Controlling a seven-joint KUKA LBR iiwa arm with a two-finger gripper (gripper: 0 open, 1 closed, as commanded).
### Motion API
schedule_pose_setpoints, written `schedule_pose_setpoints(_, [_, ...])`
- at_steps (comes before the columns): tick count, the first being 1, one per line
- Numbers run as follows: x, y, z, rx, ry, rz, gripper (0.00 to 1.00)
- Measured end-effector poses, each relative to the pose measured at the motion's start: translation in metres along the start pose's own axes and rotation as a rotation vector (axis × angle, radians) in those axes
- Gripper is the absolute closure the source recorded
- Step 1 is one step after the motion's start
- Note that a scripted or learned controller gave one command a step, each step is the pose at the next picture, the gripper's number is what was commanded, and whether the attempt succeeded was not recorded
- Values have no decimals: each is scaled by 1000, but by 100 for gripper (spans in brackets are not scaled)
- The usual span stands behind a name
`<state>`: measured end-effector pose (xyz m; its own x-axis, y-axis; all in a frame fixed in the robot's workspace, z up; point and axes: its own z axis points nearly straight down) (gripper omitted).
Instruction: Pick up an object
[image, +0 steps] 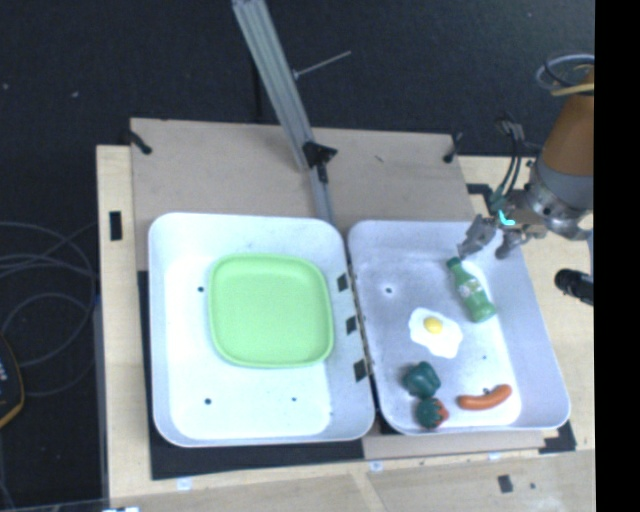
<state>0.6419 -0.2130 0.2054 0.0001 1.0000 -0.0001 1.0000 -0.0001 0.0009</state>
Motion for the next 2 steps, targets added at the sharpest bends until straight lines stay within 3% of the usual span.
schedule_pose_setpoints(1, [0, 0, 0, 0, 0, 0, 0])
schedule_pose_setpoints(2, [4, 8, 53, 5, 0, 0, 0])
